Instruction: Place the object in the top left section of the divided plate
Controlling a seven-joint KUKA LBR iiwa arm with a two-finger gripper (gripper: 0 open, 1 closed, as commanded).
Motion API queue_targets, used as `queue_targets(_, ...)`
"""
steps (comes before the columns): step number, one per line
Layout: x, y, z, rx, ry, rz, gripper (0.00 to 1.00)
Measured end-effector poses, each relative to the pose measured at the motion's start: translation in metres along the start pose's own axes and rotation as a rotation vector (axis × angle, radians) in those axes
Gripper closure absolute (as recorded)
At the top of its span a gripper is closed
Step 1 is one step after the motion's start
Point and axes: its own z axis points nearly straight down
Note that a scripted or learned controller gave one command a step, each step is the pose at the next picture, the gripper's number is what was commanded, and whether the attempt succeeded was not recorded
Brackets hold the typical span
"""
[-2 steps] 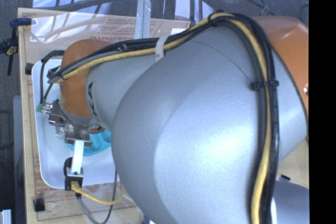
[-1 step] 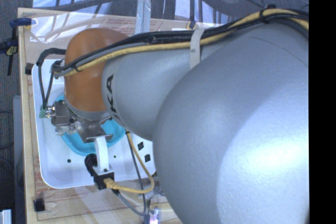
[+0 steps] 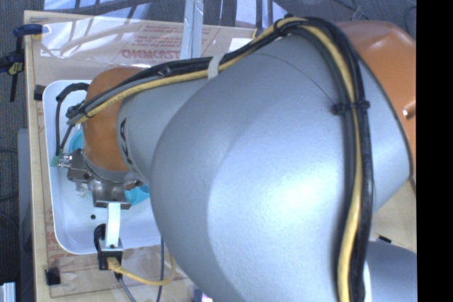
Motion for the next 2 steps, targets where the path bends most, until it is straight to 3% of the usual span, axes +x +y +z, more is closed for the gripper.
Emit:
queue_targets(1, 0.001, -0.001, -0.006, 0.009, -0.006, -0.009, 1.0)
queue_targets(2, 0.005, 0.003, 0.033, 0.0, 0.001, 0.094, 1.0)
